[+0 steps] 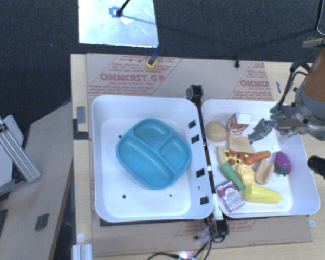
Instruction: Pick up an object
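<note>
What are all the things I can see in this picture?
White bins: 2, white, side by side on the bench; left bin, right bin.
Blue plate: 1, blue with compartments, in the left bin.
Toy foods: a pile in the right bin, including:
Carrot: 1, orange, middle of the pile.
Grapes: 1 bunch, purple, right side of the pile.
Yellow piece: 1, yellow, front of the bin.
Green piece: 1, green, left of the yellow piece.
Red-and-white packet: 1, front left corner area.
Tan round piece: 1, tan, back left.
Small carton: 1, brown and white, at the back.
Arm: 1, grey with orange, reaching in from the right.
Tool: 1, grey, over the back of the right bin.
</note>
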You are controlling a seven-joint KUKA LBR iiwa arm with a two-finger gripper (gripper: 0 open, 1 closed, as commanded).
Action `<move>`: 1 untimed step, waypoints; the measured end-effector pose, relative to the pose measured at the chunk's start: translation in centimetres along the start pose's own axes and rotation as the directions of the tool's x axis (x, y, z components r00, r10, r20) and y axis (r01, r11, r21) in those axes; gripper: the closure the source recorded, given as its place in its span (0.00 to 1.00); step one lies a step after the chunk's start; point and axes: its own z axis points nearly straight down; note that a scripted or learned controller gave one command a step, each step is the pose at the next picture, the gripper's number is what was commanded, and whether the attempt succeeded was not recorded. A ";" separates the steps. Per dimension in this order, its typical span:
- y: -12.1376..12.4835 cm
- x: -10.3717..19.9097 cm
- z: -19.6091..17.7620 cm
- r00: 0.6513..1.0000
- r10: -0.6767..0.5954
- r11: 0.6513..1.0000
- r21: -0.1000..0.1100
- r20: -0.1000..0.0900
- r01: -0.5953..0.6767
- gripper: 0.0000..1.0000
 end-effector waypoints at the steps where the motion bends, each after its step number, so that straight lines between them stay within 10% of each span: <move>1: 0.2 0.0 -0.5 1.000 -0.002 1.000 -0.011 0.002 0.002 0.00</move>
